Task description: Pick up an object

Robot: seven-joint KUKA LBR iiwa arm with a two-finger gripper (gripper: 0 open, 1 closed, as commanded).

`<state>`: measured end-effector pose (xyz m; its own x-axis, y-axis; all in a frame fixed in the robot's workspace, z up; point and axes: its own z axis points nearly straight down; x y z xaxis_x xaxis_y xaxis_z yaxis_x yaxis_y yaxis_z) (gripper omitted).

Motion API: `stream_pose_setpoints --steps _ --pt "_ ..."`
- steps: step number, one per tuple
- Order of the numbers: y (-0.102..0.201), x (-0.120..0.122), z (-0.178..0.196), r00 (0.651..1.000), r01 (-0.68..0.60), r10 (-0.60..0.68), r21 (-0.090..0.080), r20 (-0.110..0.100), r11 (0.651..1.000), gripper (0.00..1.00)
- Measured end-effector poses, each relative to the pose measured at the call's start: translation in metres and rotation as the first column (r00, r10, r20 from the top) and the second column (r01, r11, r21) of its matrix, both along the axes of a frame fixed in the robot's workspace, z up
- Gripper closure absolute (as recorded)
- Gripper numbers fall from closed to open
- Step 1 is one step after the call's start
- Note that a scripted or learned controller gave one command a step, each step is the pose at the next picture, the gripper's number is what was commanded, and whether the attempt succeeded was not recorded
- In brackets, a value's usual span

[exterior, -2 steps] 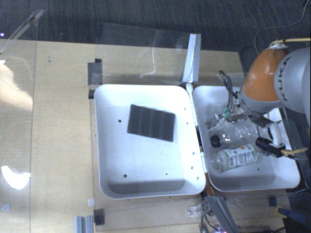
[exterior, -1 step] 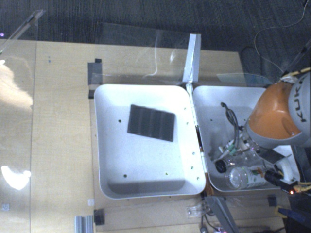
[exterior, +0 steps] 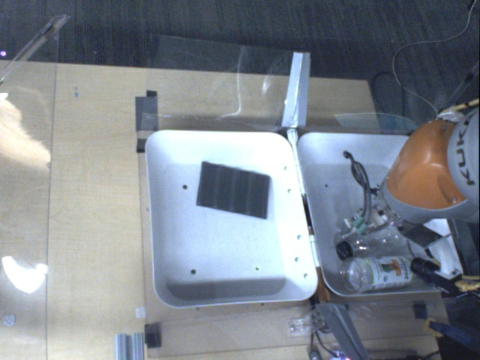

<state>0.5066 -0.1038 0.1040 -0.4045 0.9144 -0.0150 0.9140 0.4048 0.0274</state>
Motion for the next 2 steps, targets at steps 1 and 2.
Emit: stream_pose_setpoints --steps 1,2 --pt "0.000 0.000 0.000 1.000 0.000 0.000 0.000 -0.001 1.000 0.00" --pt "0.001 0.003 0.011 1.000 -0.001 0.001 -0.001 0.009 1.000 1.00"
